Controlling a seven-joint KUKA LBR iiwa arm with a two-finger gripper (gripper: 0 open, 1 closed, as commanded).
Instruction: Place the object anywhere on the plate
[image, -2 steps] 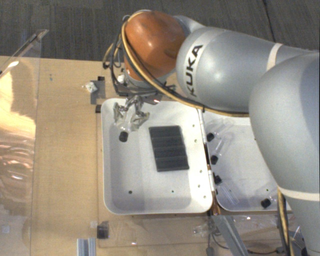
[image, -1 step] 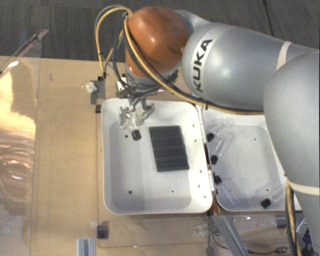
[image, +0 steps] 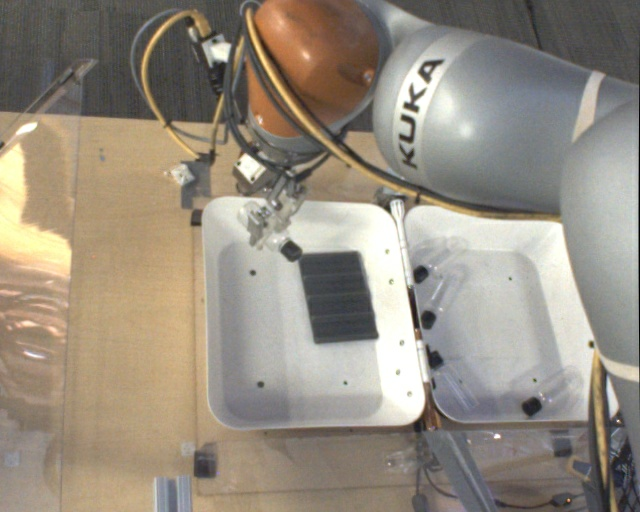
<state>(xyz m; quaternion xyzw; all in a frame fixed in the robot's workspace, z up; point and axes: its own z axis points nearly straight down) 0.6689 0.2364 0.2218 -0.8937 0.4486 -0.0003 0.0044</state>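
My gripper (image: 268, 218) hangs over the far corner of the left bin (image: 225, 400), with a small clear vial (image: 289, 249) directly under it. The vial's black cap pokes out on the side toward the plate. Whether I grip the vial or merely hover above it, I cannot tell — the clear body blurs into the metal of the tool and the white floor.

The plate (image: 340, 296), a dark ribbed rectangle, lies flat just beyond the cap, near my gripper but not touching the vial. More capped vials (image: 432, 290) lie scattered in the right bin (image: 500, 400), well apart from the tool on the arm's side.

I judge the vial to be light, stiff and slick — thin plastic, round enough to roll or squirt out of a pinch. The best hold is likely across the middle of the body, square to its length and clear of the cap. The plate's ribs may keep it from rolling once it is set down.
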